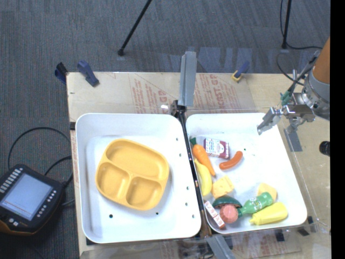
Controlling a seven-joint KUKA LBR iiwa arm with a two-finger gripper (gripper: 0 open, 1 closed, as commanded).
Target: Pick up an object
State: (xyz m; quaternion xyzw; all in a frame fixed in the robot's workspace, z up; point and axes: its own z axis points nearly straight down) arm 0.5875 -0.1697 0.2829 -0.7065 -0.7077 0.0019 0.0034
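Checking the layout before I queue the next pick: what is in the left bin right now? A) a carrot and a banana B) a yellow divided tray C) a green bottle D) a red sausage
B: the yellow divided tray lies alone in the left bin, while the carrot, banana, green bottle and sausage all lie in the right bin.

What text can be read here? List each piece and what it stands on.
Red lettering on the cardboard sheet under the bins: upside down and too blurred to read.
Label on the small red packet in the right bin: too small to read.
Screen of the handheld pendant at the left: no legible characters.
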